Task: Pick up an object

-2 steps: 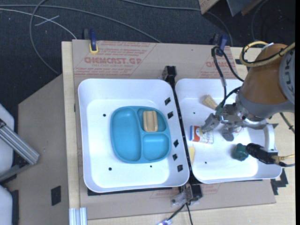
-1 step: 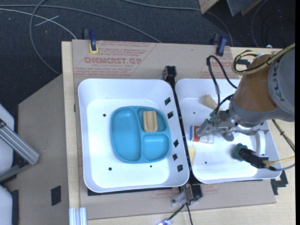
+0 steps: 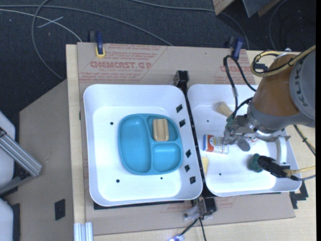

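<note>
My gripper (image 3: 231, 140) hangs low over the left part of the right bin (image 3: 241, 185). Just to its left lies a small white tube with red and blue print (image 3: 212, 144), touching or nearly touching the gripper. A tan block (image 3: 222, 107) rests further back in the same bin. In the left bin (image 3: 100, 134) sits a blue divided plate (image 3: 140, 149), and a tan wooden piece (image 3: 160, 129) lies in its back right compartment.
A black divider with clips (image 3: 186, 129) runs between the two bins. The arm's grey and orange body (image 3: 281, 94) covers the right bin's back right part. Cables cross the floor behind the bench.
</note>
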Motion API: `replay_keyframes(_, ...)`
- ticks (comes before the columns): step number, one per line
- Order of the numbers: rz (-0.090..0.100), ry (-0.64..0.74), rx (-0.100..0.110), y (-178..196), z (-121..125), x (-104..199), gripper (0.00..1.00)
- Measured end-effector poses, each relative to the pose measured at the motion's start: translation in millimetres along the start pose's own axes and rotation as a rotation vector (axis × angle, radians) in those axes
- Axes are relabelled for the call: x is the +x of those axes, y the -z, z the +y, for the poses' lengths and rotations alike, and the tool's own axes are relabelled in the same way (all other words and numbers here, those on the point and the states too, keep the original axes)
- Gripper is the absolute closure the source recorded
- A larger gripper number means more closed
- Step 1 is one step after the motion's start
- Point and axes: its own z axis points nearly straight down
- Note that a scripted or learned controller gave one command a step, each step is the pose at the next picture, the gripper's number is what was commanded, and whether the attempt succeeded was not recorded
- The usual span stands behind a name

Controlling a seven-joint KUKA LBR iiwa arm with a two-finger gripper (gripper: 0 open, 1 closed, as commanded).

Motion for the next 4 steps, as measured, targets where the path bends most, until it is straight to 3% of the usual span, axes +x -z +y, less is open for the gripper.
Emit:
replay_keyframes(3,-0.003,0.003,-0.007,143.9,7.8,5.0,1.0)
replay_keyframes(4,0.0,0.006,0.002,127.0,19.6,51.9,1.0)
